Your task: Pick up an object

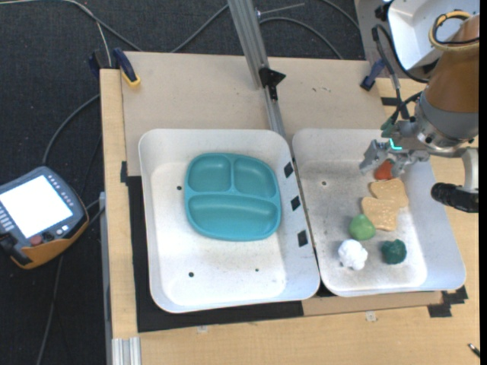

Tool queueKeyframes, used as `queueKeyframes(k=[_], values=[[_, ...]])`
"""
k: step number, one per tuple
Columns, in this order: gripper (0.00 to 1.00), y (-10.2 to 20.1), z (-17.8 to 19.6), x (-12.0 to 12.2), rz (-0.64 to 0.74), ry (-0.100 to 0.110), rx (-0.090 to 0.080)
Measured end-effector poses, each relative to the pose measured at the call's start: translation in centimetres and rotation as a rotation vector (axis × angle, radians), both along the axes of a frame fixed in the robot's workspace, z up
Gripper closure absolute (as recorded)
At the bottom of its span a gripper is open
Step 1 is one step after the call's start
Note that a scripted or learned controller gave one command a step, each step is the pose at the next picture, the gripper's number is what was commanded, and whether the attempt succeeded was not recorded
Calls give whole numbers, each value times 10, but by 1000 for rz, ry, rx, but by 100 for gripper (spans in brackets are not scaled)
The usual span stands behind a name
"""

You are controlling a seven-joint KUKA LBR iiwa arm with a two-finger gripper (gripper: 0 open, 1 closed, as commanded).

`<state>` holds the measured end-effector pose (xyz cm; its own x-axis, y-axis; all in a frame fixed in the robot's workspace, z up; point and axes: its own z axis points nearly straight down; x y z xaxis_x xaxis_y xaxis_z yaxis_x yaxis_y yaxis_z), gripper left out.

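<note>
My gripper point(387, 160) hangs low over the upper right part of the right bin point(335, 200). It is open, with a grey finger on either side of a small red object point(383, 172) that lies on the bin floor just below it. Two tan toast-like pieces point(388, 192) point(383, 214) lie right beside the red object, toward the front. Further forward sit a light green ball point(362, 227), a white lumpy object point(352, 254) and a dark green object point(393, 251). A teal divided plate point(232, 196) rests in the left bin point(167, 268).
A slanted metal pole point(247, 29) rises behind the bins and ends at a black clamp between them. Blue clamps point(126, 68) point(372, 75) hold the bench's back corners. A teach pendant point(34, 217) and cables lie on the floor at the left.
</note>
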<state>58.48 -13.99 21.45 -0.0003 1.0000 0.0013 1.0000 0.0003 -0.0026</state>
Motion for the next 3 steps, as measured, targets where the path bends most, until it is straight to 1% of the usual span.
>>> queueKeyframes(k=[1, 2, 3], values=[[0, 0, 1, 1, 0, -2, 0], [0, -6, -44, -1, -1, 3, 0], [0, 4, -97, -7, 0, 5, 1]])
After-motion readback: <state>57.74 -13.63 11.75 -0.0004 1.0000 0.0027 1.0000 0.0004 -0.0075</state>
